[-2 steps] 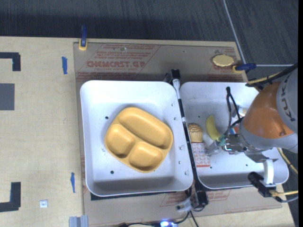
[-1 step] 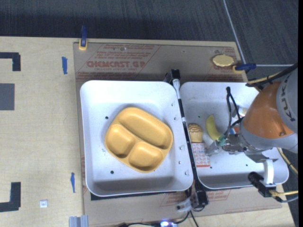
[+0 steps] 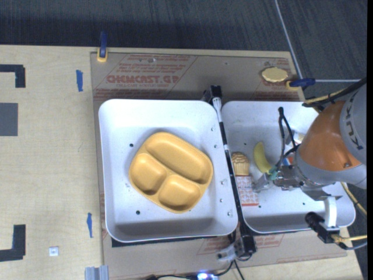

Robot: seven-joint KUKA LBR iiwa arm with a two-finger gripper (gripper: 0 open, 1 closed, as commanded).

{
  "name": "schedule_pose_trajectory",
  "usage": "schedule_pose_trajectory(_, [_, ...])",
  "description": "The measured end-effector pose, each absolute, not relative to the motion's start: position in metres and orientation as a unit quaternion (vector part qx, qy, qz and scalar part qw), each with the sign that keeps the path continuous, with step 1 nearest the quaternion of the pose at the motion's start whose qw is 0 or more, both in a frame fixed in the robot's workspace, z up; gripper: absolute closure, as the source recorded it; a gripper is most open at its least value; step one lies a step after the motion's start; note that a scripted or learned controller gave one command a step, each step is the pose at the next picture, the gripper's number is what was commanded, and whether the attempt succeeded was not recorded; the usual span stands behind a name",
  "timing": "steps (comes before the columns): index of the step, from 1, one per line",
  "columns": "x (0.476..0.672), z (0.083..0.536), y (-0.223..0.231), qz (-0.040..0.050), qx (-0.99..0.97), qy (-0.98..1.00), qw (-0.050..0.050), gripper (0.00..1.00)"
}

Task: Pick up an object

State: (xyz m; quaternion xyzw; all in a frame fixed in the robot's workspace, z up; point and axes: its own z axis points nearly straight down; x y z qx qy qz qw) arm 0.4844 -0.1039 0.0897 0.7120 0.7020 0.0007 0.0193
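The grey two-finger gripper [image 3: 269, 178], finger state untellable, is hovering at the curved yellow plastic banana's [image 3: 261, 157] five o'clock; centring above it should help.

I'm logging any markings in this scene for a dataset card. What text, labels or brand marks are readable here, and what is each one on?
"CHEMCAST GP", roughly; red print, blurred, on the brown board behind the bins.
"KU", partly cut off, on the arm at the right edge.
Red-and-white printed card in the right bin: print too small to read.
Small packet beside the card: unreadable.
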Motion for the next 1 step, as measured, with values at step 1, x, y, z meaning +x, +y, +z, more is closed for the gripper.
schedule_pose_trajectory(1, [0.4843,0.0896,-0.1057,0.0012,0.711,0.703,0.017,0.00])
